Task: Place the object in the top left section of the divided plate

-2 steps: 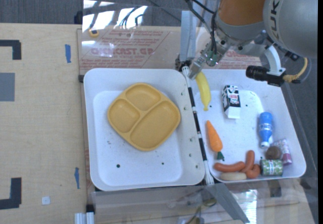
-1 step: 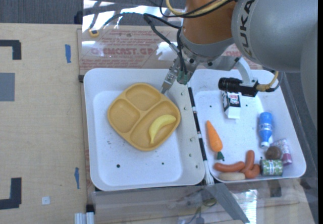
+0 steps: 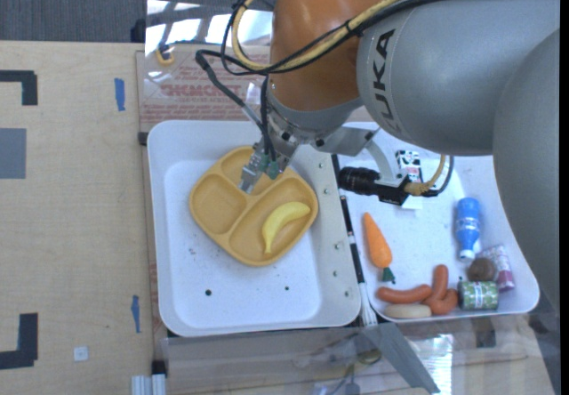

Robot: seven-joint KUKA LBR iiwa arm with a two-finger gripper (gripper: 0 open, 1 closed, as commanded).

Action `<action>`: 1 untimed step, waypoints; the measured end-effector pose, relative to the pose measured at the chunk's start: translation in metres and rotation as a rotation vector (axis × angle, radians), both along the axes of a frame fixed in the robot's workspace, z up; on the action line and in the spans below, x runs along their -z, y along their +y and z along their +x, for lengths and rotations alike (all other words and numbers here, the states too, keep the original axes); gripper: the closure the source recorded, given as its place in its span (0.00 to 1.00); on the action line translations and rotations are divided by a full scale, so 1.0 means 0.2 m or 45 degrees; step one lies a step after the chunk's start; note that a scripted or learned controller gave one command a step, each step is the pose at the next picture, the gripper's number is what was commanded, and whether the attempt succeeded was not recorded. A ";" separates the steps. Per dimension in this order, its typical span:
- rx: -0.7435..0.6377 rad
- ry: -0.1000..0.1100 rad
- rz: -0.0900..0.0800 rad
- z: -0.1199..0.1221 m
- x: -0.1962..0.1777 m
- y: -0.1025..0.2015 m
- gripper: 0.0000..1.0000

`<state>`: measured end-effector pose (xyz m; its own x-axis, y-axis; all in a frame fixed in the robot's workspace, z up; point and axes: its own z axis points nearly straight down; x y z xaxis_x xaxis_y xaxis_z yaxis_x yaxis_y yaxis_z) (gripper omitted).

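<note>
Yellow plastic is what sits under my tool: the divided plate [image 3: 233, 215] lies tilted like a diamond in the left bin [image 3: 178, 295], and a banana [image 3: 284, 221] rests in its compartment toward four o'clock, curved, touching the plate's inner ridge. Which object I am meant to place I cannot say for certain; the banana is the only thing I see on the plate, and it is not in the section toward the plate's upper left. My gripper [image 3: 261, 169] hangs over the plate's section at about twelve o'clock, close above the rim, its small green-grey fingers [image 3: 268, 168] pointing down toward seven o'clock. I cannot tell whether they are spread or closed, and I see nothing between them. Above the gripper, my orange band bulges wide, with black and yellow cables looping around it, and the grey arm sweeps off toward two o'clock. Out to three o'clock from the plate, in the right bin [image 3: 524, 291], a carrot [image 3: 379, 244] lies near the dividing wall, well apart from the plate. Toward five o'clock are sausages [image 3: 418, 294], a small green can [image 3: 478, 295] just beside them, and a blue bottle [image 3: 468, 227] farther right. Both bins sit on a pale wooden bench [image 3: 71, 233] with blue tape marks.
</note>
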<state>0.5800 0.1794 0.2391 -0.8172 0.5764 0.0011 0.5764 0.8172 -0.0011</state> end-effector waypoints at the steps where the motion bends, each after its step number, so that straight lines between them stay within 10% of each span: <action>1: -0.122 0.000 0.000 -0.28 -0.29 -0.30 1.00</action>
